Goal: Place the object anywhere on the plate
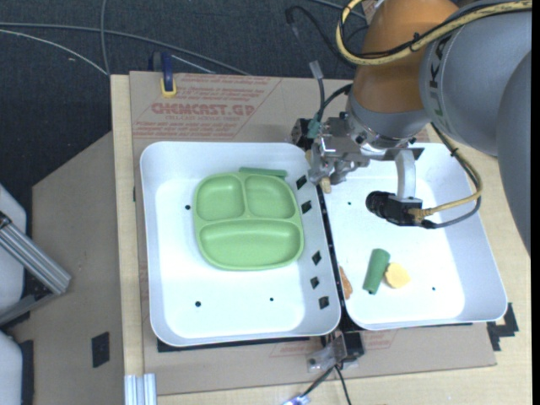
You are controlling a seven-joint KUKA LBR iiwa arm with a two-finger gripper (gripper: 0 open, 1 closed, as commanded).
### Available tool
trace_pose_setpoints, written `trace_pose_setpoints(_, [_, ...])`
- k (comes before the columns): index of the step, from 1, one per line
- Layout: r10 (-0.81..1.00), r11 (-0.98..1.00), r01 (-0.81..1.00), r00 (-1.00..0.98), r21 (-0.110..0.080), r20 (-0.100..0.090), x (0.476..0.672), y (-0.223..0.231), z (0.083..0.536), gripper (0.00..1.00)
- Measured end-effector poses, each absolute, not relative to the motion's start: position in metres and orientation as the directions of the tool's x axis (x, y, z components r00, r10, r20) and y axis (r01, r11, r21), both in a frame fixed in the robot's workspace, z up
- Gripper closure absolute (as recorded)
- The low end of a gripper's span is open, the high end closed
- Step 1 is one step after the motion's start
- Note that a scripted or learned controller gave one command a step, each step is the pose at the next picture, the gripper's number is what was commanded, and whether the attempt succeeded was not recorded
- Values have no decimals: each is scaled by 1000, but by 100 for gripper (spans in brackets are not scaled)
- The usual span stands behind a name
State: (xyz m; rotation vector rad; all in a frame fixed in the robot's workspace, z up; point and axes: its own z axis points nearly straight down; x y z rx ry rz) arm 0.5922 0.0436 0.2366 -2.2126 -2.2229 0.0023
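A green divided plate (247,222) lies in the left bin (169,260), toward its back half, with nothing on it. In the right bin (456,268), a small green cylinder (375,271) lies near the front, and a yellow piece (396,276) touches its right side. My gripper (324,174) hangs over the rim between the two bins, near their back edge. It is just right of the plate's far right corner and well behind the cylinder. I see nothing held under it.
A thin orange sliver (345,284) lies along the right bin's left rim. The arm's wrist and orange band (401,49) cover the back of the right bin. Black clips (316,260) line the divider between the bins.
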Motion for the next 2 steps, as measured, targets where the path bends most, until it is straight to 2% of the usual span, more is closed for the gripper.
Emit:
trace_pose_setpoints(1, [1000, 7, 1000, -7, 0, 3, 589, 98, 242, 100])
trace_pose_setpoints(2, [1000, 1, 1000, -1, 0, 1, 589, 94, 242, 0])
